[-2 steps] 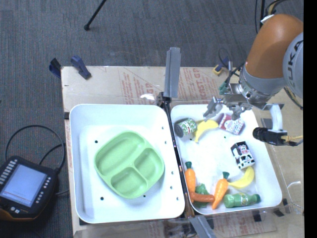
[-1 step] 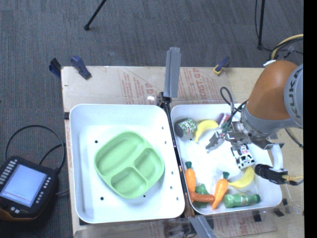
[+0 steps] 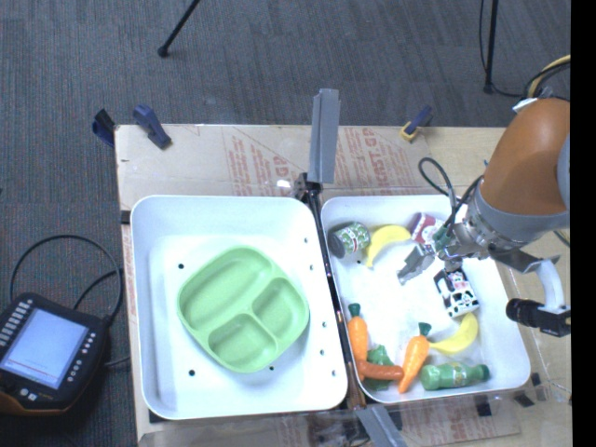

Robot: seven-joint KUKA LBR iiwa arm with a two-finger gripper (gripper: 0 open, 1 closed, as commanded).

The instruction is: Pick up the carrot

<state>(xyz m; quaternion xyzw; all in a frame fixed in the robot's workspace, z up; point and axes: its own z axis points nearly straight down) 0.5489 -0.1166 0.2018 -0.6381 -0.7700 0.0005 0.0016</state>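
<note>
Three orange carrots with green tops lie at the near side of the right bin (image 3: 518, 343): one (image 3: 358, 332) by the left wall, one (image 3: 414, 353) tilted in the middle, and one (image 3: 381, 372) lying flat between them. My gripper (image 3: 431, 270) hangs over the middle of the right bin, above and behind the carrots and apart from them. Its fingers are spread open with nothing between them. A black-and-white patterned piece (image 3: 457, 292) sits just under the right finger.
The right bin also holds two yellow bananas (image 3: 386, 241) (image 3: 459, 336), a green bottle (image 3: 453, 375), a grey-green can (image 3: 349, 239) and a red item (image 3: 425, 223). A green divided plate (image 3: 244, 308) lies in the left bin (image 3: 158, 250).
</note>
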